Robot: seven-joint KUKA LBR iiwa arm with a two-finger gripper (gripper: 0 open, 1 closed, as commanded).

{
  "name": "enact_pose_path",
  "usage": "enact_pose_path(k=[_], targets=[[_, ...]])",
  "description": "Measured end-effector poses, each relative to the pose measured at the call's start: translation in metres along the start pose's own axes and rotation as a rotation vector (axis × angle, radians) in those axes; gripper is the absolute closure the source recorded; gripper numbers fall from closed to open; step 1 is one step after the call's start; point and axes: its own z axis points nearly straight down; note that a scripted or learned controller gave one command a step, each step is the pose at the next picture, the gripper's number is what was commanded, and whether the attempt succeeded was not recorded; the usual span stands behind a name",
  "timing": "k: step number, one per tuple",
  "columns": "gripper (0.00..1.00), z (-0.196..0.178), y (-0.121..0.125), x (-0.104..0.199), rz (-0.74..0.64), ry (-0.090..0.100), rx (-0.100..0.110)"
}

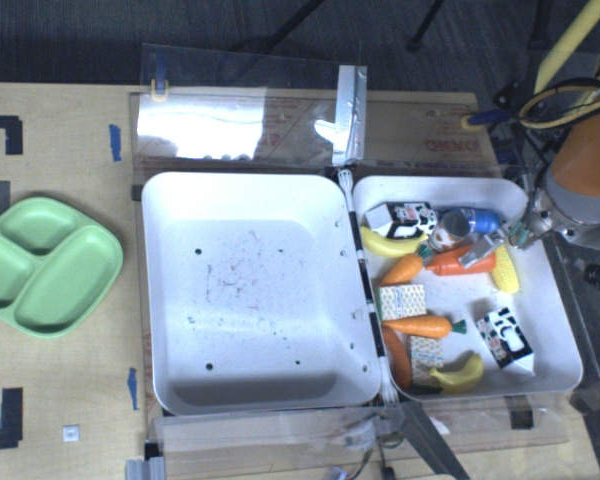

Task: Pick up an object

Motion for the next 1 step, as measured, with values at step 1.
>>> enact_pose_path(k=[1], targets=[[0.00, 0.0010, 0.0322, -0.0171, -0.239, 0.001, 0.004]])
